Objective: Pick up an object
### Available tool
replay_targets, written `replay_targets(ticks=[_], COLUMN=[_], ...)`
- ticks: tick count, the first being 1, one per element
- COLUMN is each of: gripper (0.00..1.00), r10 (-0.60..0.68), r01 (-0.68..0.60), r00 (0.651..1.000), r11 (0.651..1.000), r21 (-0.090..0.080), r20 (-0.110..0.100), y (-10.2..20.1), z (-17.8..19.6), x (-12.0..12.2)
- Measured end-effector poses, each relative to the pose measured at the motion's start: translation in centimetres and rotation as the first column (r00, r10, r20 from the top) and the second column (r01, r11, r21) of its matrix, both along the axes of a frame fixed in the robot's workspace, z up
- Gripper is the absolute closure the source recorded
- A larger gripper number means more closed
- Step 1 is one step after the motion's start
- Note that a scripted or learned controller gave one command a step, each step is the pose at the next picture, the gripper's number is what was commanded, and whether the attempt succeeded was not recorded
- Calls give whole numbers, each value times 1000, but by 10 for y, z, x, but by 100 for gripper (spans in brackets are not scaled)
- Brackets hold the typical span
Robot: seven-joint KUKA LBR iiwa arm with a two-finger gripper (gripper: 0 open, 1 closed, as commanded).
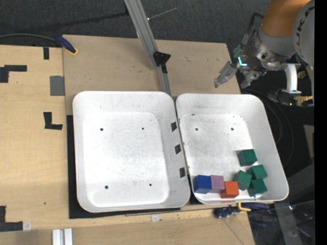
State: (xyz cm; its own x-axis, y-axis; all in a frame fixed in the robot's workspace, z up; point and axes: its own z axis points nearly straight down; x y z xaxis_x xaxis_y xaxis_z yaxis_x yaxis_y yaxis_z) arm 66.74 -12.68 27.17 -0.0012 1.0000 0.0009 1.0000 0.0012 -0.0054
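Small blocks lie in the near right corner of the right bin (214,137): a blue block (203,182), a purple block (217,181), an orange block (230,189) and several green blocks (247,156). My gripper (236,78) hangs beyond the far edge of the right bin, over the bench's edge, well away from the blocks. Its two grey fingers (224,78) are spread open and nothing sits between them. The orange band of the arm (286,9) is at the top right.
The left bin (122,152) sits beside the right one, sharing a middle wall. A slanted metal rail (145,24) runs from the top down to the bins' far junction. Cables (291,98) lie off the bench at right. A blue-yellow clamp (67,44) rests far left.
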Motion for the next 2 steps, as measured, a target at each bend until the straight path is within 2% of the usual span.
replay_targets(ticks=[1, 2], gripper=[0, 0], r10=[1, 0], r01=[-1, 0], r00=[1000, 1000], r11=[1000, 1000], r21=[-2, -1], r20=[4, -3], y=[0, 0], z=[3, -62], x=[1, 1])
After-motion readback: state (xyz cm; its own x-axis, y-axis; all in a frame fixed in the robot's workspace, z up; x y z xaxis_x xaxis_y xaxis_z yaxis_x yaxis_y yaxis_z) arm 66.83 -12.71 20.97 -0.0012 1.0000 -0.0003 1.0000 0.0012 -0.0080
